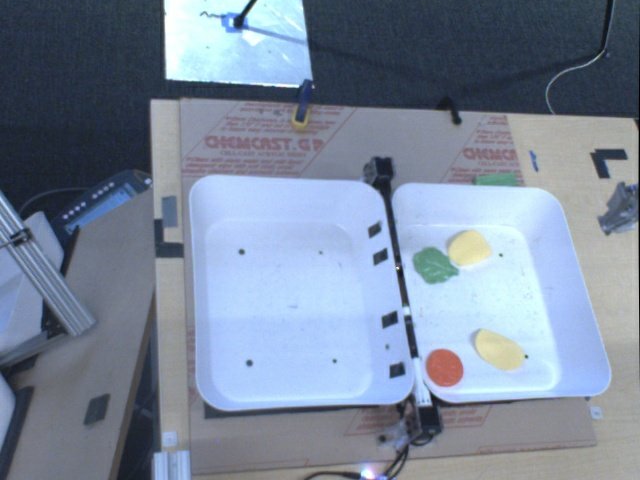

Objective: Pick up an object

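Note:
The right bin (560, 218) holds several small objects. A green leaf-like piece (434, 265) lies near its left wall, and a yellow rounded piece (469, 248) touches it on the right. Another yellow piece (499, 349) lies toward the front right. An orange-red disc (445, 368) sits in the front left corner. A grey metal part that looks like my gripper (619, 209) pokes in at the view's right edge, outside the right bin and well away from all the objects. Nothing is seen held in it.
The left bin (215, 208) stands beside the right one, joined along a black clipped seam (395, 288). Both rest on a cardboard sheet (270, 138) on the bench. A shiny metal plate (235, 28) lies on the floor behind. A metal rail (40, 278) sits at far left.

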`<state>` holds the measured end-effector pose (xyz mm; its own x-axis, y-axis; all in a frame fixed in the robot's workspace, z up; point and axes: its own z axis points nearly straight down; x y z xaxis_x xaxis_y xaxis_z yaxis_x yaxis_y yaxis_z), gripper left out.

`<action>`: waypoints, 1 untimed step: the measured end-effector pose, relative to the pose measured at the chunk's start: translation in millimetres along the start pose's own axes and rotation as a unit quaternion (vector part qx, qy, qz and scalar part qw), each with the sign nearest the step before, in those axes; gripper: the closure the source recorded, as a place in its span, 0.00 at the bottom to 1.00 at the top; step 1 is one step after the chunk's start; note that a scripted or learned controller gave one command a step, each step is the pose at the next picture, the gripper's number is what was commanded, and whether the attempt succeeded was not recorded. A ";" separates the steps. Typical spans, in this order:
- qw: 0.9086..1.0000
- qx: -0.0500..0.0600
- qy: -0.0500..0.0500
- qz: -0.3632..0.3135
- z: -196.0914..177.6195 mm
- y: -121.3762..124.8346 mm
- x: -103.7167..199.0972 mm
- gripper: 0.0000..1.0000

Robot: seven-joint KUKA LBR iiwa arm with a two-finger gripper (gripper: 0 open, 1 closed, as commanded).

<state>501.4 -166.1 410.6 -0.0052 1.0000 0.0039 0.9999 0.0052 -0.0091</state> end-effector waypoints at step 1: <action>1.000 -0.008 -0.003 0.000 -17.5 54.4 -10.0 1.00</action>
